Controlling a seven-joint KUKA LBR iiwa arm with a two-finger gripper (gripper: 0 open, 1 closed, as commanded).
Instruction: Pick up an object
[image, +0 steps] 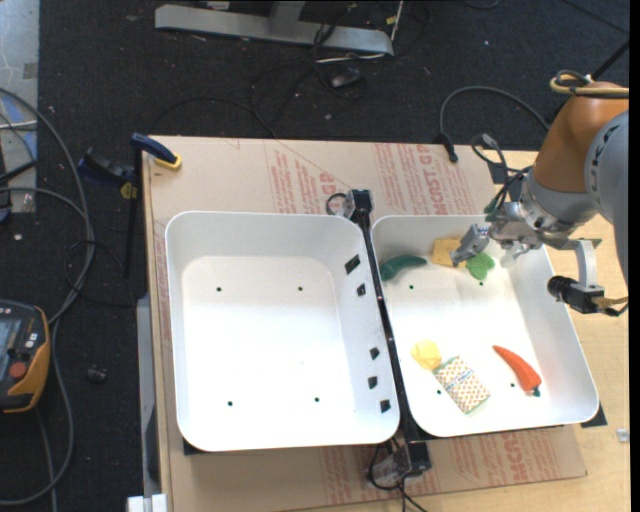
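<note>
My gripper (490, 252) hangs open over the back of the right bin (560, 330), its jaws spread just above a small light green object (481, 267) with nothing held between them. A yellow piece (443, 250) lies just left of the gripper, and a dark green curved object (402, 265) lies further left by the divider. Nearer the front lie a small yellow object (427, 353), a patterned packet (462, 384) and a red pepper (518, 369).
The left bin (200, 330) stands beside the right one on a cardboard sheet (270, 170). A black clamp (360, 203) sits at the back between the bins. Cables and a blue-yellow tool (155, 150) lie beyond the bench's back left.
</note>
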